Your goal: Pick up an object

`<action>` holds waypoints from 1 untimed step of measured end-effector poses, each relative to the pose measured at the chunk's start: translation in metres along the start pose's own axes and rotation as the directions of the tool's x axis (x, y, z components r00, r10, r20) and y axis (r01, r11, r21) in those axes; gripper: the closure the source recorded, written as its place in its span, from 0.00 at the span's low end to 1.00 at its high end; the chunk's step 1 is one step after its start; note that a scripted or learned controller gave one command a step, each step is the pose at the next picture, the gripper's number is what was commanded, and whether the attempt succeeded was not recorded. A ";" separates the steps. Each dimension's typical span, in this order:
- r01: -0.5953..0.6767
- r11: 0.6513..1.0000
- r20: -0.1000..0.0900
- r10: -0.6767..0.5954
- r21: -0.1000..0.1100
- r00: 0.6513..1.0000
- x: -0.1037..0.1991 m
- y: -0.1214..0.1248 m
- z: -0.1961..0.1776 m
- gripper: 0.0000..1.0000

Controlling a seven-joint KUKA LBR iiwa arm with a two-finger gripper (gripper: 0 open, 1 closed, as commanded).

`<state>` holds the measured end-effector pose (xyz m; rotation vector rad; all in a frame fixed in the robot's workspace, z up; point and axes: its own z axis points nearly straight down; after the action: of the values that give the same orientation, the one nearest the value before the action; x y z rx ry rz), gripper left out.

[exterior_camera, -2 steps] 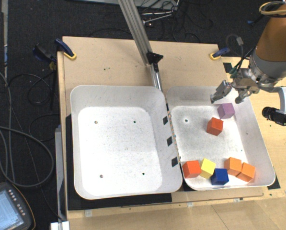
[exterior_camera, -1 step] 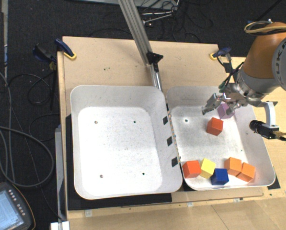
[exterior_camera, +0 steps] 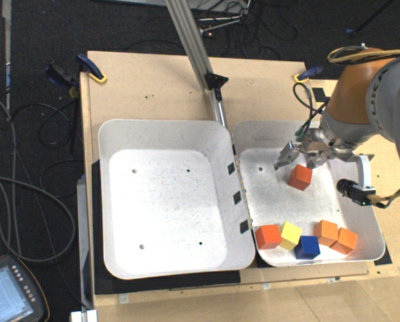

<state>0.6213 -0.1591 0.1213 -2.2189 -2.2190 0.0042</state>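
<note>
Down along the near rim of the right bin (exterior_camera: 370,247), a little row of blocks is sitting: an orange cube (exterior_camera: 268,235), a yellow cube (exterior_camera: 291,235), a blue cube (exterior_camera: 307,247), and two more orange ones, one (exterior_camera: 328,231) just beside the other (exterior_camera: 346,239) toward the corner. None of them is being touched. Further back in the same bin, a lone red-orange cube (exterior_camera: 300,177) is lying well apart from that row, and that is where the action is. The arm (exterior_camera: 367,99) is reaching in from the right, and its gripper (exterior_camera: 305,154) is hanging right over the cube's far side, with its fingers (exterior_camera: 285,157) looking splayed fairly wide. The cube is poking out below them, seemingly resting on the bin floor rather than pinched, so I am not calling it held.

To my eye the arm is lining up for the grab, with the pick itself not yet done. Next it would need to be settling lower so the fingers are straddling the cube on two opposite faces, then squeezing and lifting straight up. The left bin (exterior_camera: 112,180) is lying alongside, touching the right one at the middle.
</note>
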 end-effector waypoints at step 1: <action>0.000 1.000 0.002 0.000 -0.007 1.000 -0.001 0.002 -0.014 1.00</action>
<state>0.6231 -0.1598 0.1351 -2.2238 -2.2232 -0.0023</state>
